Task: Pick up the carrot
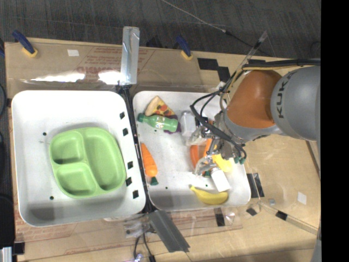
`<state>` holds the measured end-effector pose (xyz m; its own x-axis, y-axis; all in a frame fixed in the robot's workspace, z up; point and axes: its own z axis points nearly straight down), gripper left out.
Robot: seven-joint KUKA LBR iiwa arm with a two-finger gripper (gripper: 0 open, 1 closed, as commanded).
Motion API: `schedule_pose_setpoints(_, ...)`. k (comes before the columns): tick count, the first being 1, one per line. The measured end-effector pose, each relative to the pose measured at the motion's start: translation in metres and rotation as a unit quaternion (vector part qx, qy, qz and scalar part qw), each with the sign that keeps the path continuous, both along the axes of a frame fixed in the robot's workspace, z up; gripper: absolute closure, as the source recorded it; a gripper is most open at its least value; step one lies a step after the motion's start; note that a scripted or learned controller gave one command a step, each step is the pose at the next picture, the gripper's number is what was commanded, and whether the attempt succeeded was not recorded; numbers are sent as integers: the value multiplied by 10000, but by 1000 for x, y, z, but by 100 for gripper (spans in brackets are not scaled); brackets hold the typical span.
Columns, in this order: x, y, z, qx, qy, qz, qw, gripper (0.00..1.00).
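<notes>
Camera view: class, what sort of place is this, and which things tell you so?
Probably a robotics lab test bench. A grey arm reaches over two white bins, one holding toy food such as a carrot and banana, with blue clamps on the bench edge.

Bench (283, 190); two white bins (32, 162)
</notes>
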<state>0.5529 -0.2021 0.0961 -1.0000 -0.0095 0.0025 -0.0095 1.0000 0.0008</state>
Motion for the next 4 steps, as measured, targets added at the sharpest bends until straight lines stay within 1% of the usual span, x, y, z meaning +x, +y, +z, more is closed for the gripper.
schedule_pose_setpoints(1,3,3,13,-8,-33,54,10000,100)
schedule_pose_setpoints(2,-49,-8,21,9,-7,2962,9551,100)
schedule_pose_setpoints(3,-58,49,98,-8,-38,1998,9798,100)
schedule_pose_setpoints(4,-9,48,167,-23,-48,2197,9755,100)
